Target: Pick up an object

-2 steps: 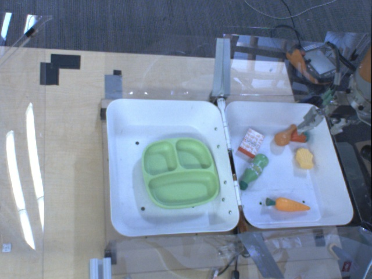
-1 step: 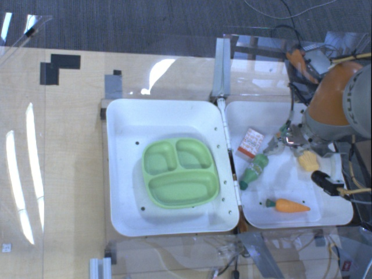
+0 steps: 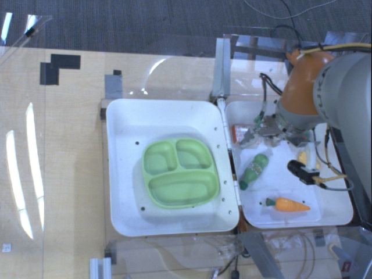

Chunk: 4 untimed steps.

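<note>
A pale wooden bench [image 3: 58, 173] fills the left of the frame, with black tape marks [image 3: 57, 66] at upper left and dark grey carpet [image 3: 145, 7] across the top. Left of centre sits a white bin [image 3: 125, 127] holding a green divided plate [image 3: 180, 172] — three compartments, lying flat. A thin black cable [image 3: 279, 4] loops over the carpet at upper right — above a clear plastic partition [image 3: 221, 68] standing at the bins' far edge.

Left bin [image 3: 122, 156] holds a green divided tray [image 3: 180, 172], flat. Right bin [image 3: 331, 214]: green bottle [image 3: 254, 171] lying tilted near the divider, toy carrot [image 3: 289, 204] near the front edge, small yellow item [image 3: 302, 155] partly hidden. Arm [image 3: 325, 86] reaches over the right bin's back; gripper [image 3: 263, 130] low, above the bottle. Light wood counter [image 3: 58, 173].
</note>
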### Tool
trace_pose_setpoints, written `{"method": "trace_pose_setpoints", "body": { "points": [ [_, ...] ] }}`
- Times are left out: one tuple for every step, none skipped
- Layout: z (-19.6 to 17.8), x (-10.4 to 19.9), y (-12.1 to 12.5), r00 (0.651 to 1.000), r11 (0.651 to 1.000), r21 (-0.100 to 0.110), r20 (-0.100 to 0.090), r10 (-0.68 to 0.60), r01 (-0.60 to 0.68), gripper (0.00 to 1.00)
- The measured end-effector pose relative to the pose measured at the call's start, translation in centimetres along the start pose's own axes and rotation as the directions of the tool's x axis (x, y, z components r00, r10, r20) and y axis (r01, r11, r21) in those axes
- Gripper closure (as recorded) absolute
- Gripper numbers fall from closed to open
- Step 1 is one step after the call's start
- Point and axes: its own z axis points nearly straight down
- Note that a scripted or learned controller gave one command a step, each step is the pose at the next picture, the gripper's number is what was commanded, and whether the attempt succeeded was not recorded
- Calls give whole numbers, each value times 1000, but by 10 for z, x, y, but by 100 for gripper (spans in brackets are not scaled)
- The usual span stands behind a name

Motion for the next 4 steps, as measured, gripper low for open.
{"method": "trace_pose_setpoints", "body": {
  "points": [
    [-2, 4, -58, 1000, 1000, -1, 1, -32, 32, 0],
    [-15, 5, -54, 999, 999, -11, 0, -33, 33, 100],
    [-15, 5, -54, 999, 999, -10, 0, -32, 33, 0],
    [-2, -9, -106, 1000, 1000, -4, 2, -1, 1, 0]
  ]
}}
